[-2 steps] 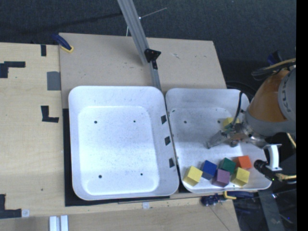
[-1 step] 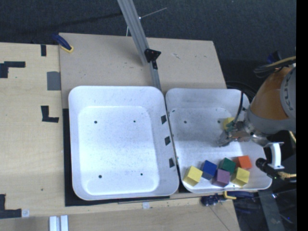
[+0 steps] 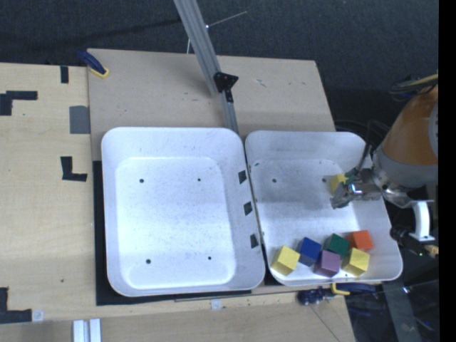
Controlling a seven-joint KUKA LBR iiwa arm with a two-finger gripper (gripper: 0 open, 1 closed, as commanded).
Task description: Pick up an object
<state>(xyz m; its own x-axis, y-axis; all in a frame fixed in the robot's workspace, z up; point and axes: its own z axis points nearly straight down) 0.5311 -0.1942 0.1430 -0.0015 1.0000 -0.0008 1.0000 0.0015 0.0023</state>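
My gripper [image 3: 344,191] reaches in from the right and hangs low over the right part of the right bin [image 3: 299,155]. A small yellow block [image 3: 336,182] lies right against its upper left tip; whether it is gripped cannot be made out. Along the bin's near edge lies a cluster of blocks: yellow [image 3: 286,259], blue [image 3: 310,250], purple [image 3: 329,262], green [image 3: 337,245], another yellow [image 3: 358,261] and orange [image 3: 362,240].
The left bin [image 3: 121,191] stands beside the right one, their rims touching. A slanted grey metal pole [image 3: 203,38] with a black clamp crosses the back of the bench. The orange-banded arm [image 3: 413,137] overhangs the right bin's right rim.
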